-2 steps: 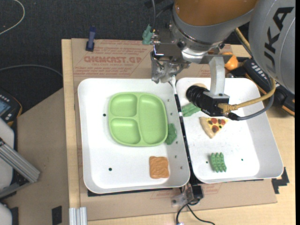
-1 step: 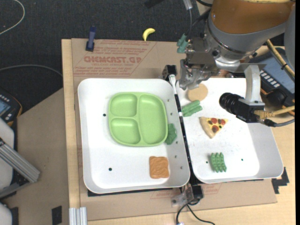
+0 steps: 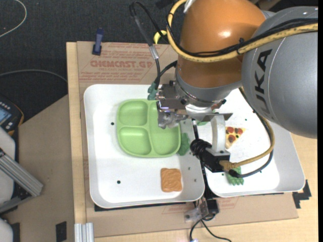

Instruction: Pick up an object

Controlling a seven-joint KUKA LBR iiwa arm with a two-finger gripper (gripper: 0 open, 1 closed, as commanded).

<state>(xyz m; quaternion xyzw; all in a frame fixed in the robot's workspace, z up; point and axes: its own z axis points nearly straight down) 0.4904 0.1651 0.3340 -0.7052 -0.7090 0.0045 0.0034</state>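
Note:
A light green divided plate [image 3: 136, 130] lies in the middle of the left bin [image 3: 101, 150]. An orange waffle-like toy [image 3: 171, 179] rests near that bin's front right corner. In the right bin [image 3: 285, 168] I see a pizza-slice toy [image 3: 234, 133] and a small green toy [image 3: 236, 178] near the front edge. My gripper [image 3: 168, 116] hangs under the big orange wrist band, right above the plate's right rim near the wall between the bins. Most of the right bin's back half is hidden by the arm.
A darker green piece [image 3: 184, 144] sits by the plate's right edge at the bin divide. Black and yellow cables [image 3: 252, 160] loop from the arm over the right bin. Both bins rest on a cardboard sheet [image 3: 121, 59] with a blue clip [image 3: 98, 42] at its back left.

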